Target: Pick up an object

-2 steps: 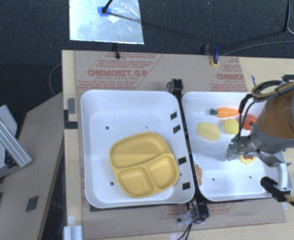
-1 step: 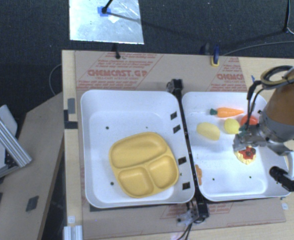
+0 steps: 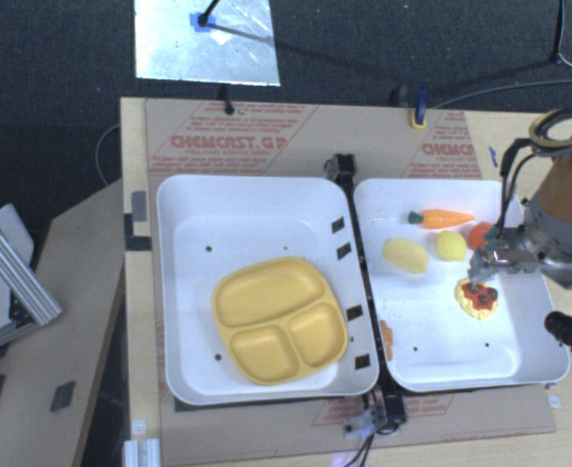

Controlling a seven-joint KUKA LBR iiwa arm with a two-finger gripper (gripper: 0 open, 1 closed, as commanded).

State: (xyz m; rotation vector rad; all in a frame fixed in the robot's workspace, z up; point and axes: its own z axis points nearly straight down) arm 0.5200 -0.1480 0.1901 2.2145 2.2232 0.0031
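In the right bin [image 3: 461,368] lie an orange carrot [image 3: 444,218], a pale yellow oval piece [image 3: 405,255], a small yellow fruit [image 3: 450,246] and a red piece [image 3: 479,233] half hidden by the arm. A small round yellow toy with red topping [image 3: 477,303] sits toward the bin's right side. My gripper [image 3: 480,284] reaches in from the right and hangs directly over this toy, its tip at or just above the toy's upper edge. Whether it touches the toy is unclear.
The left bin [image 3: 198,212] holds a yellow divided plate [image 3: 279,318]. A small orange scrap [image 3: 386,339] lies by the right bin's left wall. The bins' shared wall [image 3: 359,261] runs between them. Cables loop above the arm at the far right.
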